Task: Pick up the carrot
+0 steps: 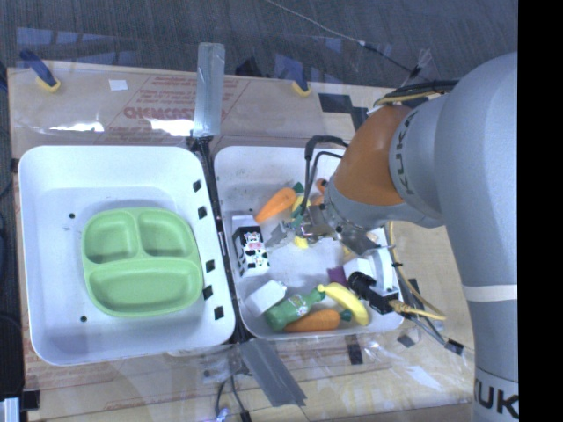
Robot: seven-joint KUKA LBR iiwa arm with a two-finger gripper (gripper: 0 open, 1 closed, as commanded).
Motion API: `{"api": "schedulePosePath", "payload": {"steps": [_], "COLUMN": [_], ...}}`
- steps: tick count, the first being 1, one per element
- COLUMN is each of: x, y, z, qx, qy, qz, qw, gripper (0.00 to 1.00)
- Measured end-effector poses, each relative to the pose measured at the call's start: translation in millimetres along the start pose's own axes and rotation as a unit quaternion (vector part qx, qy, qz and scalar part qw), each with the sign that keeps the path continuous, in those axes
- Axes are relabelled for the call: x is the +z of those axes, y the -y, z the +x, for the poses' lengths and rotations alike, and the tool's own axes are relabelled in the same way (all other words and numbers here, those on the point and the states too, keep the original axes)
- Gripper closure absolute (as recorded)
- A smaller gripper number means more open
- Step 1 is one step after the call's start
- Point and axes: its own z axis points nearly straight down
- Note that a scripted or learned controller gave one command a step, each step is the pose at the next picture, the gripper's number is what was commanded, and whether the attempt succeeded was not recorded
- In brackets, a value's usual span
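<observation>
Carrot [278,204] lies in right bin [230,170], upper middle, tilted. Gripper [297,228] sits just beside its lower right end; finger state cannot be told. Second carrot [314,322] by banana [345,300].

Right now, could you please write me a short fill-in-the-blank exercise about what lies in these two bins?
1. The green divided plate lies in the ____ bin.
2. The banana lies in the right bin, its colour being ____.
3. The carrot lies in the right bin beside the ____ of the arm.
4. The small carton printed with a cow stands in the ____ bin.

Missing words: left; yellow; claw; right
</observation>
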Motion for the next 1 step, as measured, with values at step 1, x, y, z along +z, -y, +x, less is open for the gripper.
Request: {"api": "schedulePosePath", "payload": {"steps": [1], "x": [25.2], "y": [-57.9], "z": [-10.8], "qx": [-0.091], "qy": [0.001], "qz": [0.001], "qw": [0.9959], "gripper": [0.0]}}
